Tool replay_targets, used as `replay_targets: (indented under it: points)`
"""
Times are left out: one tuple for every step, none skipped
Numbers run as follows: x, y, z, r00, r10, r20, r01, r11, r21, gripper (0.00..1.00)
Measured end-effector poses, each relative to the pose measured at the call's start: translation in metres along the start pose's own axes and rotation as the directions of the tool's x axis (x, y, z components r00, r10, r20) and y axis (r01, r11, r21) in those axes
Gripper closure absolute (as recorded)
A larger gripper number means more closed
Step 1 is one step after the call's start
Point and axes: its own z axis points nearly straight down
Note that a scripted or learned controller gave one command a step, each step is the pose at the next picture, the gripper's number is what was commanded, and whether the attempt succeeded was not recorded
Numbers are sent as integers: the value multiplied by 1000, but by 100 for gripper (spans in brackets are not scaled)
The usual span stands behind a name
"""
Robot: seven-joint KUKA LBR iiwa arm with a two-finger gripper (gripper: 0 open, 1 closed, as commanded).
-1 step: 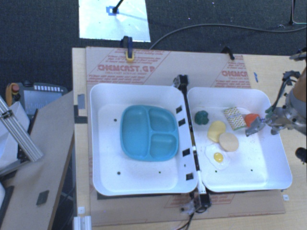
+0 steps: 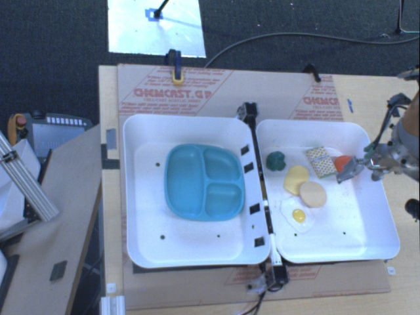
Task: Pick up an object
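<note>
Dark carpet surrounds the worktop point(image 2: 164, 84); the hand point(image 2: 351, 167), grip unreadable, crowds the red object point(image 2: 341, 162) and could nudge it aside.

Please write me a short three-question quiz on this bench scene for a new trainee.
1. True or false: the blue divided plate lies in the same bin as the toy fried egg.
2. Which item lies closest to the hand? A) the dark green toy B) the orange-red toy C) the toy fried egg
3. Fill in: the patterned packet lies in the ___ bin as the camera sees it.

Key
1. False: the plate is in the left bin, the egg in the right bin.
2. B: the hand sits right beside it, at the right bin's right side.
3. Right.
</note>
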Motion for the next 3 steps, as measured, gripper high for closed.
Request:
replay_targets:
  points:
    - [-3, -6, 60, 1000, 2, -1, -2, 1000, 4, 0]
    - [-3, -6, 112, 1000, 2, -1, -2, 1000, 2, 0]
    - [-3, -4, 99, 1000, 2, 1, -2, 1000, -3, 100]
